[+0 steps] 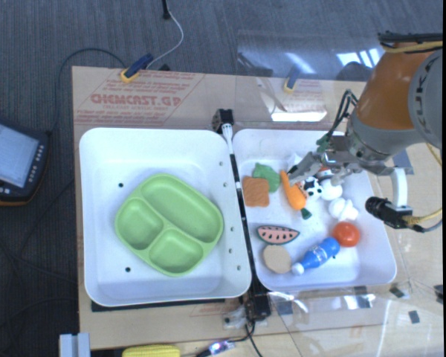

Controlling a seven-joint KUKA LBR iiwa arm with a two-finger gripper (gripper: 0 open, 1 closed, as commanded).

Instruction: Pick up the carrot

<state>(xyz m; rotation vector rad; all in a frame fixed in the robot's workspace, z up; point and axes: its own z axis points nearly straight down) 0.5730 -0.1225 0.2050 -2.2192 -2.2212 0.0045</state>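
Inside the right-hand shallow white bin (383,262), a small orange toy carrot (293,193) is lying slantwise, green end lowermost, beside the grey gripper (312,171).

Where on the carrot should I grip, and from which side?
Grip the carrot across its thick orange middle, coming straight down from above. It lies flat and slanted in the right bin, green top toward the camera. The gripper hovers just right of it; the toast crowds its left.
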